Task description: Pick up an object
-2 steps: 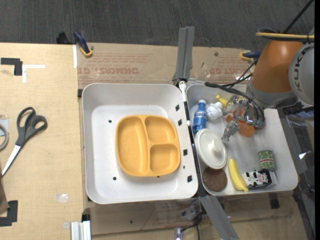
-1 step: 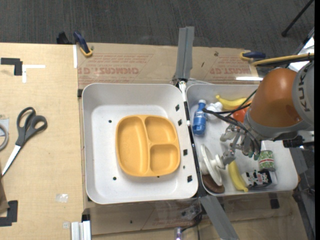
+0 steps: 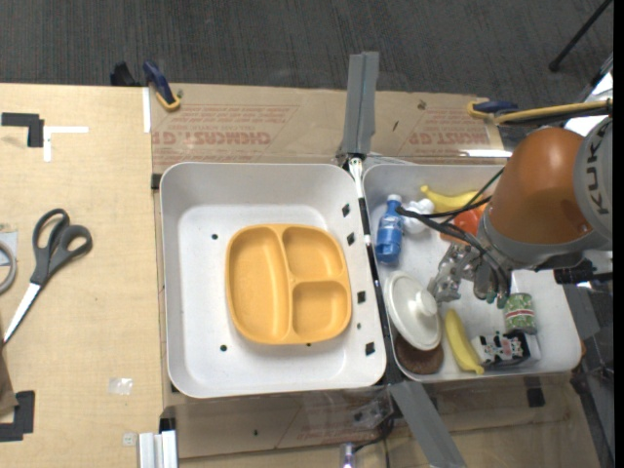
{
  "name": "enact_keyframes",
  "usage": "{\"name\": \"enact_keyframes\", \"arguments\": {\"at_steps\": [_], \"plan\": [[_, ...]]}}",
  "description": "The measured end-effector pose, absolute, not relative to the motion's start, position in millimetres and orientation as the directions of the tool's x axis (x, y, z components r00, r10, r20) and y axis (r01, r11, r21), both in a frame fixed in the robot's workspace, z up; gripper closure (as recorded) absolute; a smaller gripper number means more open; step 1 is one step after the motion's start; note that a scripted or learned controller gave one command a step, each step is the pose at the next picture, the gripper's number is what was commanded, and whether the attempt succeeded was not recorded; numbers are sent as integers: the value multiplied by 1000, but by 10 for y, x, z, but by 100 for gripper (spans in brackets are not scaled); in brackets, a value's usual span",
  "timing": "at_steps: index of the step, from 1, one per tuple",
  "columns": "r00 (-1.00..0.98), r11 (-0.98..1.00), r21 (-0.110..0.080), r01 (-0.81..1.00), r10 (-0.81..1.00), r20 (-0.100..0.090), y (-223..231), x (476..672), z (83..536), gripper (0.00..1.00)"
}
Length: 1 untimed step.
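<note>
A single fixed camera is looking down at a slant on the bench, taking in both white bins, the left bin and the right bin, at middling range, with the arm entering from the frame's right.

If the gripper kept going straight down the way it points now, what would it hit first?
Most likely the white bowl or the bin floor beside it: the gripper hangs over the right bin between that bowl and a banana. Depth is hard to judge from this slanted view.
</note>
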State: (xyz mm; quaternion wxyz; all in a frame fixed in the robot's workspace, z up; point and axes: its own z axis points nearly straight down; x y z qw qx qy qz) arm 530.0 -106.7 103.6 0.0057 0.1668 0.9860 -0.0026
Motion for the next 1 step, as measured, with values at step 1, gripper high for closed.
{"name": "enact_keyframes", "arguments": {"at_steps": [1], "plan": [[-921,921,0,390,390,-5,-1277,5039,2831,100]]}}
